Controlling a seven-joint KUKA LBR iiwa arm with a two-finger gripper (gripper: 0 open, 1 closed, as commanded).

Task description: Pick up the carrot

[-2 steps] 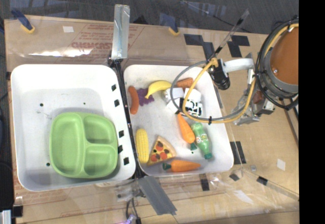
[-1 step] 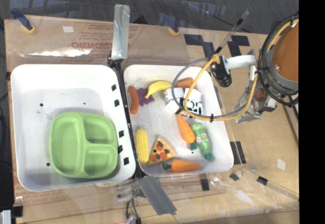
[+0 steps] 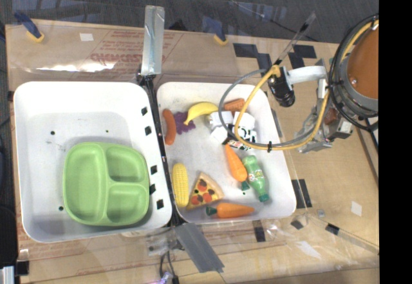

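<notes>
The table (image 3: pixel 58 57) carries two shallow white bins side by side. The left bin (image 3: pixel 38 109) holds a green divided plate (image 3: pixel 106 183) with three compartments, lying toward the near side of the bin. The right bin (image 3: pixel 280 179) holds the food items. Two carrots are present. One carrot (image 3: pixel 235 162) lies near the middle of the right bin, tilted, touching a green bottle (image 3: pixel 255 178) just to its right. A second carrot (image 3: pixel 232 210) lies along the near wall of the bin, roughly horizontal, just right of a pizza slice (image 3: pixel 205 190). An ear of corn (image 3: pixel 180 184) lies upright along the left wall, just left of the pizza slice. A sausage (image 3: pixel 169 125) lies at the far left of the bin, with a banana (image 3: pixel 201 111) just to its right. The tool (image 3: pixel 238 131) is over the far-middle of the right bin, above a white and black part, just beyond the far end of the tilted carrot. Whether the tool is released or clenched cannot be told. No carrot shows between its parts. A yellow cable (image 3: pixel 257 93) loops from the tool toward the arm (image 3: pixel 364 64) at the right.
</notes>
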